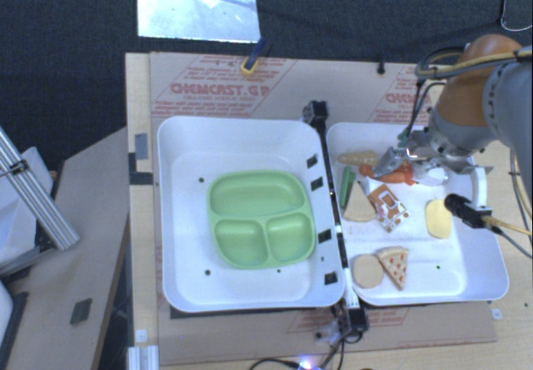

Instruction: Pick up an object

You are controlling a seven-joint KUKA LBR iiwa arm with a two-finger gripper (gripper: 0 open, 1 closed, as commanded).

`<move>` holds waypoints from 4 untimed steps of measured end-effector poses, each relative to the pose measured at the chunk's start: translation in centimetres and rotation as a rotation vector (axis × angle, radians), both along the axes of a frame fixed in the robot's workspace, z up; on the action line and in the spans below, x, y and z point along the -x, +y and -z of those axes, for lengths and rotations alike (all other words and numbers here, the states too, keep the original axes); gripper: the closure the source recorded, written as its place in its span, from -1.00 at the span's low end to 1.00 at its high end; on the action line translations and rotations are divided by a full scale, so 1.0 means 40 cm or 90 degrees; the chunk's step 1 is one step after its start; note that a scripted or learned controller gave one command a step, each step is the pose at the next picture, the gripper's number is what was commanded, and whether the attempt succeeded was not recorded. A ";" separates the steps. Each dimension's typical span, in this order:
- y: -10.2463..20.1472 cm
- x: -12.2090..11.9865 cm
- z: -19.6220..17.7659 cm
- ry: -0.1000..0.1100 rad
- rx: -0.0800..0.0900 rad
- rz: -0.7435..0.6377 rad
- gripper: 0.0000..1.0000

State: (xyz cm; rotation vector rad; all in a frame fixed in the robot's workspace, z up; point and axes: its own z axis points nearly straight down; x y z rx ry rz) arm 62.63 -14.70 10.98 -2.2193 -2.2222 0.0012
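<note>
Orange-red toy (pixel 403 174) directly beneath end effector (pixel 398 162), touching.

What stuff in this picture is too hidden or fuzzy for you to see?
- Gripper, camera view: the grey wrist covers it, so whether it is open or shut is unclear.
- Orange item under the gripper: mostly covered, identity unclear.
- Arm: cut off by the right edge.
- Printed packet in the right bin: print too small to read.

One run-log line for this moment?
arm: over right white bin | gripper: at orange toy food | green divided plate: left bin
</note>
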 end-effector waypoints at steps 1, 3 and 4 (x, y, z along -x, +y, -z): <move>0.000 -0.009 0.019 -0.008 0.001 0.000 -1.00; -0.004 -0.017 -0.162 -0.006 0.001 -0.002 1.00; -0.005 -0.021 -0.297 -0.006 0.001 -0.003 1.00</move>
